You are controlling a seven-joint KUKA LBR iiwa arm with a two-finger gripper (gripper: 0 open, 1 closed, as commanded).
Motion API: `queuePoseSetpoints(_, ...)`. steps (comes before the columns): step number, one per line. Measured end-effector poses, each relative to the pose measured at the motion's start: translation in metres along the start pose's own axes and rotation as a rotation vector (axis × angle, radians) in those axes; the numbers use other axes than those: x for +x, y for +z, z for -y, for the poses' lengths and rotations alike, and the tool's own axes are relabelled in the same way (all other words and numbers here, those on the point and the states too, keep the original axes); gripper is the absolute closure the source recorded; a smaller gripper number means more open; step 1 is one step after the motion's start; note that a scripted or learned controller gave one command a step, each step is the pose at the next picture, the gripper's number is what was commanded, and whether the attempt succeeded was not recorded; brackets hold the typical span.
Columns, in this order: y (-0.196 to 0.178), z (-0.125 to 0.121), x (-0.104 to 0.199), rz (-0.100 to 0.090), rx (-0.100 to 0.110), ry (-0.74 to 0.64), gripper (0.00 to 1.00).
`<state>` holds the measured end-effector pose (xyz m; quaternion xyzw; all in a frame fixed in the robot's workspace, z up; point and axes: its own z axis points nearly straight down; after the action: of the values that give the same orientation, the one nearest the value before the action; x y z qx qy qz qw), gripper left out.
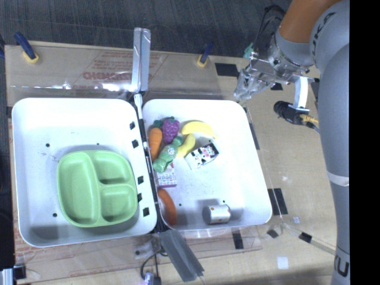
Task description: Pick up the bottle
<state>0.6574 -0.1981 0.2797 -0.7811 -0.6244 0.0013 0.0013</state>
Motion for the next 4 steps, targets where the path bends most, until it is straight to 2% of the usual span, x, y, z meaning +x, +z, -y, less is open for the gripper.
queuePoseSetpoints(1,-0.040,0.005,0.021,0.000,-0.003,-0.058,1.00)
queuePoseSetpoints(2,-0.023,0.001,0.003,0.000,0.001,-0.015,1.00)
queuePoseSetpoints(3,-0.062,0.001,0.002,-0.001,-0.002,0.036,1.00)
queuePoseSetpoints(4,-0.015,0.001,0.000,-0.001,0.001,0.145,1.00)
